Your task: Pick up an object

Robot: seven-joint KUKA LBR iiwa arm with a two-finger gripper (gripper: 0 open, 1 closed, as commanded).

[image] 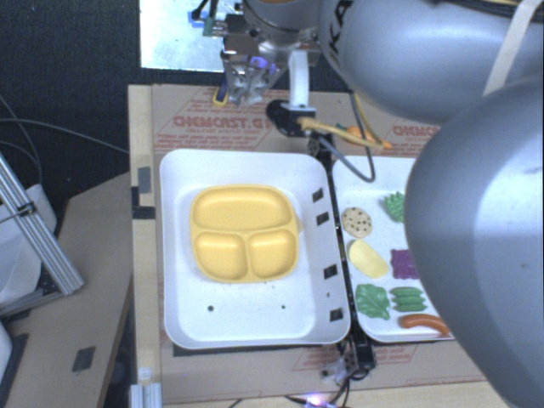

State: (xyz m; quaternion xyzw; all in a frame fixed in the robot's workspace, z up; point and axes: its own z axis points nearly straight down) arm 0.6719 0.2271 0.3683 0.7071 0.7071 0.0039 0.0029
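My gripper (244,87) hangs high at the top of the camera view, above the far edge of the left bin (178,313). Nothing shows between its fingers. In the left bin lies a yellow three-compartment plate (245,232). The right bin (384,175) holds a brown-spotted cookie (356,222), a pale yellow piece (368,258), a purple piece (404,264), a leafy green piece (371,301), green pea pods (407,297), an orange-red sausage (422,322) and a green item (395,206) partly hidden by the arm.
The grey arm (459,100) covers the right side of the view and much of the right bin. Cardboard (212,121) lies under the bins. A metal frame (34,236) stands at the left.
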